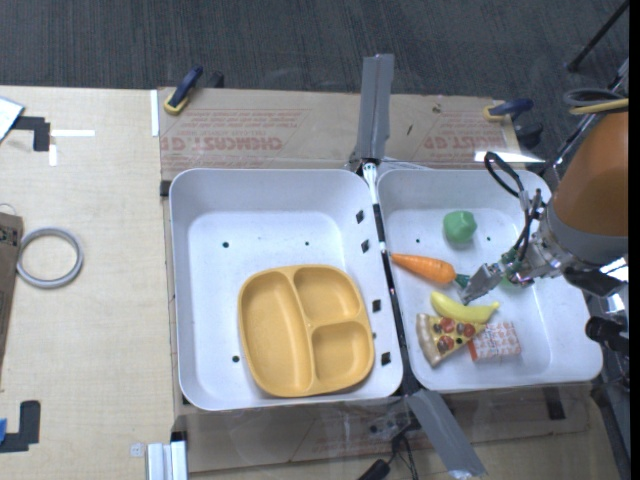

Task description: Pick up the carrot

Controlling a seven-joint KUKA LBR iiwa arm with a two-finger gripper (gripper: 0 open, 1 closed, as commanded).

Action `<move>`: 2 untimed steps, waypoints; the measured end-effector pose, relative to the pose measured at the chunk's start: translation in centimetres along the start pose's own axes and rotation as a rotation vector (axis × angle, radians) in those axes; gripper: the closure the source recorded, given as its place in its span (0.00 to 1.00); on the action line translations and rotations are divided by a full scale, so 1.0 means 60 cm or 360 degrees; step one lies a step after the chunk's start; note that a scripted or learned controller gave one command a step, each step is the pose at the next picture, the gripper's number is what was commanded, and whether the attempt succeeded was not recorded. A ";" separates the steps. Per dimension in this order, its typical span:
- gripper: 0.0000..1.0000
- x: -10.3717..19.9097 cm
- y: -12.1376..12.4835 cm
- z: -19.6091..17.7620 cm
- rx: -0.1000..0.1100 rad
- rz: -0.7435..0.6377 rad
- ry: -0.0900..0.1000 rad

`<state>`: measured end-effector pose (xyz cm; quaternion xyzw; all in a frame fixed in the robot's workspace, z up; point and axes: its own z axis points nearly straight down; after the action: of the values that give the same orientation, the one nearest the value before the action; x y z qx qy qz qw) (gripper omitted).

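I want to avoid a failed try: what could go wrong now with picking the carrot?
1. The claw sits at the carrot's green end, right above the banana; it may grab the banana or push it.
2. The carrot tapers, so it could slip out.

The arm (598, 183) is cut off by the right edge of the picture, so only its orange part and wrist show. The gripper (483, 282) is small and blurred; its fingers cannot be made out. The banana (462, 308) covers the upper edge of the pizza slice (442, 336). The print on the packet (496, 341) is too small to read.
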<state>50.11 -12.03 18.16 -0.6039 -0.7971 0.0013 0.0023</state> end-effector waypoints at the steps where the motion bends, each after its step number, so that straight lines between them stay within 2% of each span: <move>1: 0.00 0.015 0.041 0.148 -0.0010 -0.0392 -0.0004; 2: 0.00 -0.107 -0.008 0.016 -0.0002 -0.0007 -0.0002</move>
<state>51.38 -18.35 17.17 -0.6023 -0.7983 0.0011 0.0015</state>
